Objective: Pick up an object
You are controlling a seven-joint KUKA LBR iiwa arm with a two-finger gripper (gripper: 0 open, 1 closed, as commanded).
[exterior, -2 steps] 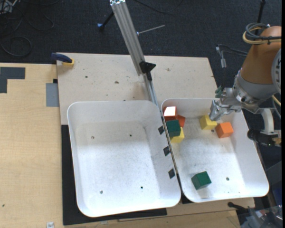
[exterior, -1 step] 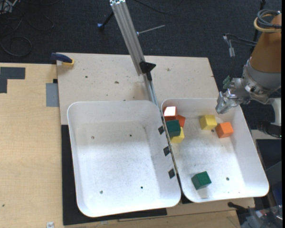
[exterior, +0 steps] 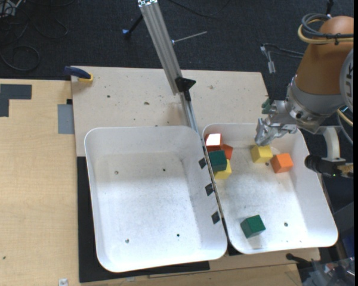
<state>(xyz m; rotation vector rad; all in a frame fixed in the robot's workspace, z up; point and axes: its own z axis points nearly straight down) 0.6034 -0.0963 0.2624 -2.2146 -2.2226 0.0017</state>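
Observation:
My gripper (exterior: 264, 138) hangs over the far part of the right bin (exterior: 322, 210), just above and slightly behind a yellow block (exterior: 262, 154). An orange block (exterior: 281, 162) lies right of the yellow one. Against the divider sit a white-topped orange block (exterior: 213, 140), a dark green block (exterior: 217, 158) and another yellow block (exterior: 224, 170). A green block (exterior: 252, 225) rests near the bin's front. Nothing shows between the fingers.
The left bin (exterior: 107, 159) stands beside the right one. A slanted metal rail (exterior: 164, 46) rises from the divider toward the back. A blue and yellow clamp (exterior: 79, 74) lies at the bench's far left corner.

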